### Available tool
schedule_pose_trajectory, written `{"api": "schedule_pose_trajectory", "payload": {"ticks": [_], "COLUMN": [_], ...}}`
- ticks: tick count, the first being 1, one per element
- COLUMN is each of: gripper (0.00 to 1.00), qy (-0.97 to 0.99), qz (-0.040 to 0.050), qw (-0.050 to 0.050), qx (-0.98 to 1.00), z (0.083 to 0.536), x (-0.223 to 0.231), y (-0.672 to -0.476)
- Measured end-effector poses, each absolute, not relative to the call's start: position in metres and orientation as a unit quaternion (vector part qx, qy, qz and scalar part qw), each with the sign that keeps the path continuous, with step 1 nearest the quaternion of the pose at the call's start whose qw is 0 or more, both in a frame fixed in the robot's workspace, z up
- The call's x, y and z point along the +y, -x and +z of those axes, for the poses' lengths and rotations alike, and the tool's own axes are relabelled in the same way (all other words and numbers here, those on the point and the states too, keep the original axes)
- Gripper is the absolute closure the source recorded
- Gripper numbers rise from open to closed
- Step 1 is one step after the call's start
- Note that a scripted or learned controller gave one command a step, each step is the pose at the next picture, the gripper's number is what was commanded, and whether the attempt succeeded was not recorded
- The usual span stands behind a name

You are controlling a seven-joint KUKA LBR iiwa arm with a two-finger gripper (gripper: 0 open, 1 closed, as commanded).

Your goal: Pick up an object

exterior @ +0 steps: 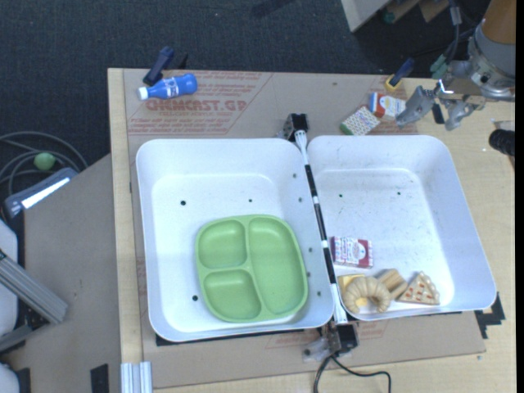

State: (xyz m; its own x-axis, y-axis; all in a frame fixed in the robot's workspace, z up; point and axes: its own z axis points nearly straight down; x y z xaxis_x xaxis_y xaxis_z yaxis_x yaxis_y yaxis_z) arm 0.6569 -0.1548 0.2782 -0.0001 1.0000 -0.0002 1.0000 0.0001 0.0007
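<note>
Along the near edge of the right bin (458, 187) lie a red-and-white carton (352, 252), a croissant (367, 295), a small bread piece (392, 280) and a pizza slice (419, 290). The left bin (164, 187) holds a green divided plate (250, 268). My gripper (436, 109) hangs above the bench beyond the right bin's far right corner, well away from the food items. It is open, with nothing between its fingers.
A blue-and-white bottle (168, 86) lies on the bench behind the left bin. A small patterned box (359, 121) and a little colourful item (386, 105) sit behind the right bin, just left of the gripper. A black divider (313, 195) runs between the bins.
</note>
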Motion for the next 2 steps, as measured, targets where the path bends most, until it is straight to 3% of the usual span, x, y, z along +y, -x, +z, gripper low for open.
{"api": "schedule_pose_trajectory", "payload": {"ticks": [1,2], "gripper": [0.0,0.0], "qy": [-0.707,-0.707], "qz": [0.0003,-0.0004], "qw": [0.002,-0.001], "qx": [0.707,0.707], "z": [0.336,0.242], "x": [-0.225,-0.19], "y": [-0.667,-0.601]}}
